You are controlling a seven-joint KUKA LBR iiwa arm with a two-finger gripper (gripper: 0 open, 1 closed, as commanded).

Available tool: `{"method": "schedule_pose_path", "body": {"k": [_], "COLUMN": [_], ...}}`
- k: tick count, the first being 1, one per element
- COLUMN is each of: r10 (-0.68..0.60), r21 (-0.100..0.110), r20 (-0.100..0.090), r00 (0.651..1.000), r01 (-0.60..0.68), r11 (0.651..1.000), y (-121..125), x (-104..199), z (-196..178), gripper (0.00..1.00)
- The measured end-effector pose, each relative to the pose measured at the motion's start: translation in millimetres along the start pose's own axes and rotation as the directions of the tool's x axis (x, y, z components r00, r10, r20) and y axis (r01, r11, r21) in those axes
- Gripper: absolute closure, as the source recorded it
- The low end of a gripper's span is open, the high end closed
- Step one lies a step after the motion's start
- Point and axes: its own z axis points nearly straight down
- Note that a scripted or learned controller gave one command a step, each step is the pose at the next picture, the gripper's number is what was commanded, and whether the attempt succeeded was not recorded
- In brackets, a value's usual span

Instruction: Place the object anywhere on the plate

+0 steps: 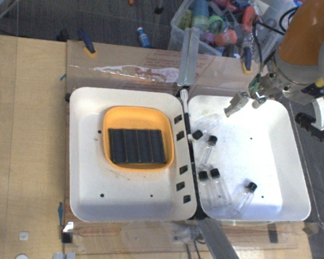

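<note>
Here, clear vials (208, 152) lying flat, mostly pointing up-down, orange plate (140, 118) apart.

On the desk (20, 142) two bins sit side by side, the left bin (83, 192) holding a plate (140, 118) with a ridged block (137, 146) on it, the right bin (276, 181) holding several small vials (208, 152) scattered toward its left and near parts.

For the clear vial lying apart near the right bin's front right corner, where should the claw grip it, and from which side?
Grip the vial at mid-body, coming straight down from above, fingers across its narrow width. It lies flat on the bin floor, black cap toward the back, with bare floor either side.
</note>
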Motion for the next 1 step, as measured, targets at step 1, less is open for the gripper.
{"method": "schedule_pose_path", "body": {"k": [1], "r10": [-0.063], "r21": [0.0], "r20": [0.001], "r00": [0.998], "r01": [0.063], "r11": [0.998], "y": [-6.2], "x": [-17.5], "z": [-1.5], "gripper": [0.0]}}
